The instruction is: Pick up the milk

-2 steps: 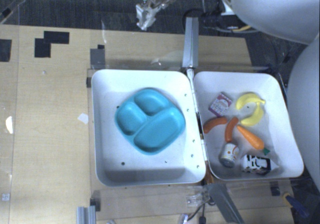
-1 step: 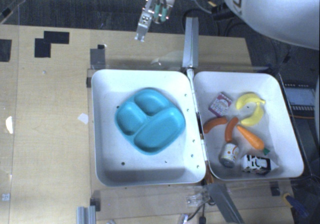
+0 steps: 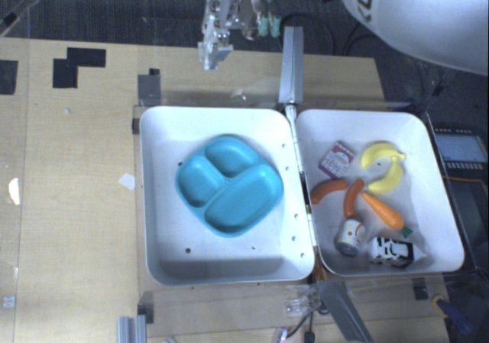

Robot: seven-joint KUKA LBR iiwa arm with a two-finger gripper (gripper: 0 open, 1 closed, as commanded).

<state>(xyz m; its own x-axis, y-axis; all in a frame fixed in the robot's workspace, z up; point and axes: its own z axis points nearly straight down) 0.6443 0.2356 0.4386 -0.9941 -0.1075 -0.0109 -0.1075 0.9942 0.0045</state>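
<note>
The milk point(image 3: 393, 251) is a small carton with black and white cow patches, lying on its side near the front edge of the right bin point(image 3: 435, 181). My gripper point(image 3: 215, 50) hangs high beyond the far rim of the left bin point(image 3: 157, 204), well away from the milk. Its fingers stand open with nothing between them.
A blue divided plate point(image 3: 229, 185) lies in the left bin. Around the milk are a small can point(image 3: 350, 236), a carrot point(image 3: 382, 211), two sausages point(image 3: 330, 190), a banana point(image 3: 383, 164) and a pink packet point(image 3: 337, 158). A metal post point(image 3: 291, 66) rises behind the bins' divide.
</note>
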